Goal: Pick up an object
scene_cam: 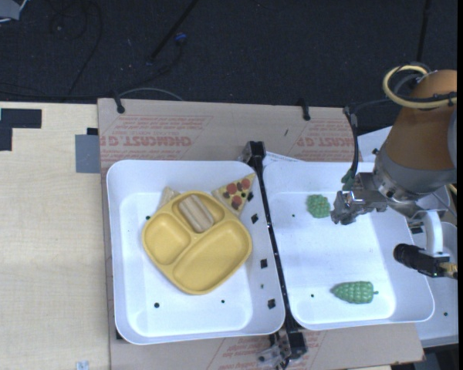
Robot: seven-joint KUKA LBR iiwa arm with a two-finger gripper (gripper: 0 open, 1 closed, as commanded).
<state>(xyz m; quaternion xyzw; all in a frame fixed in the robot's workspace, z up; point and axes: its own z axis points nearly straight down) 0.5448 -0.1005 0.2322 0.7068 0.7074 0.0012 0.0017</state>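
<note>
Gripper (pixel 343 213) sits in the right bin (pixel 417 314) near its back edge; finger state can't be told. Small green cluster (pixel 318 206) lies just beside it toward the divider, nothing held.

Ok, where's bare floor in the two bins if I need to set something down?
Right bin: open floor in the middle, between the broccoli up top and the green grapes near the front; the tool hangs beside the broccoli. Left bin: crowded by the yellow tray and pizza slice; bare strip along its front and left.
</note>
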